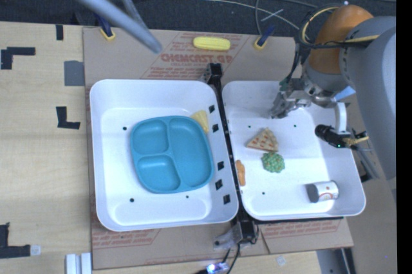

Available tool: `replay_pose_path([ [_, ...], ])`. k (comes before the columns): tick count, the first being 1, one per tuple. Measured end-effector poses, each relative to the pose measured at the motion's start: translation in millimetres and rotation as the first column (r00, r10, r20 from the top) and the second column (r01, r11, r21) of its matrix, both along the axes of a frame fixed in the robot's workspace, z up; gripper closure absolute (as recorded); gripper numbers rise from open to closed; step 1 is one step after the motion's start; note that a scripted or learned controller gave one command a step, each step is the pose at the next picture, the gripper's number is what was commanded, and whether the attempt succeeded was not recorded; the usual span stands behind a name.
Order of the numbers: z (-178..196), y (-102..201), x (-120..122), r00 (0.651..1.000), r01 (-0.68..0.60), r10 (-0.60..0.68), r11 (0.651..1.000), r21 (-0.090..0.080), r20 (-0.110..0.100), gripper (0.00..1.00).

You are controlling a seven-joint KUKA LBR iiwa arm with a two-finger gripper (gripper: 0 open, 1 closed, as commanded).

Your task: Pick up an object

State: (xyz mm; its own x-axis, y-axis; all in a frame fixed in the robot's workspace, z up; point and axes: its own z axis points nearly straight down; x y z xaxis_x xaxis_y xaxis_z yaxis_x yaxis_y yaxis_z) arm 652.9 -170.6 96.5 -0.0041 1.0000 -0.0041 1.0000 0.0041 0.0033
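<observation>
My gripper (281, 108) hangs over the back part of the right bin (341, 173), above and a little right of a triangular cracker-like piece (262, 139). A green broccoli-like piece (273, 163) lies just in front of that. A small orange piece (240, 172) rests against the bin's left wall. A grey and white can-like object (321, 191) lies at the front right. Nothing shows between the fingers.
The left bin (109, 105) holds a blue divided plate (172, 154) and a yellow piece (201, 119) by its right wall. A yellow banana-shaped object (211, 43) lies on the cardboard behind the bins. Cables loop behind the right bin.
</observation>
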Motion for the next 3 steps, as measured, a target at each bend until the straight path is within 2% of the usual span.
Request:
replay_pose_path([
  [2, 105.2, -6.0, 15.0, 1.0, 0.002, -0.002, 1.0, 0.002, 0.003, 1.0],
  [3, 150.8, -8.7, 10.4, 1.0, 0.003, -0.003, 1.0, 0.003, 0.001, 1.0],
])
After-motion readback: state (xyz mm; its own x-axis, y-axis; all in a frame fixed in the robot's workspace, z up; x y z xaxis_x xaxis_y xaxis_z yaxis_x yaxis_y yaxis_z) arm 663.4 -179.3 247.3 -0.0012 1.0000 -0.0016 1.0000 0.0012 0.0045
